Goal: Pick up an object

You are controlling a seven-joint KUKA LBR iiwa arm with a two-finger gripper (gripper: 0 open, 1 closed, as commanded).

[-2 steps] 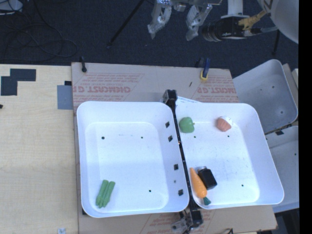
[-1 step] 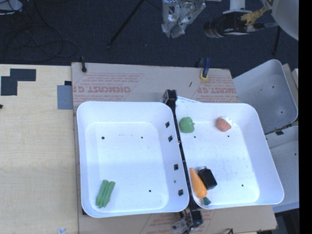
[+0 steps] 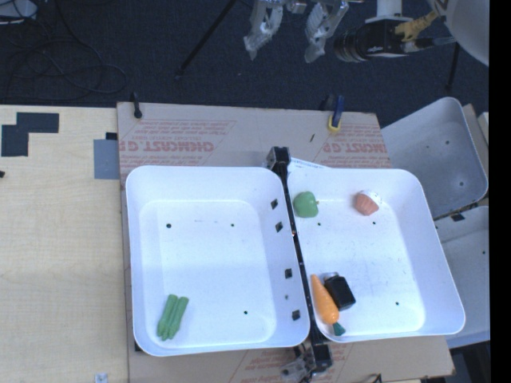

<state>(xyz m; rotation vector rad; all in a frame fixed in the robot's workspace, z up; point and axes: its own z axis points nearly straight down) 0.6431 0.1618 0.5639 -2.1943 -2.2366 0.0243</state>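
Carrot point(image 3: 323, 297) in right bin point(image 3: 431, 238), near its front-left corner: long axis runs front-to-back, slightly slanted, green tip toward the front edge. Orange, tapered. Black block point(image 3: 339, 290) touches its right side; divider wall just left, so tight both flanks. Green pepper point(image 3: 305, 204) and pink piece point(image 3: 366, 203) sit farther back with open floor around. Green beans point(image 3: 172, 317) in left bin point(image 3: 144, 214). Pincer point(image 3: 288, 37) hangs above the counter's far edge, 2 fingers spread wide, holding nothing.

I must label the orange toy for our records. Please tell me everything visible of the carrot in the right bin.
The carrot is a small orange toy, plastic-looking, with a dark green tip at its lower end. It lies flat, slanted, near the right bin's front left corner. A black block lies against its right side.
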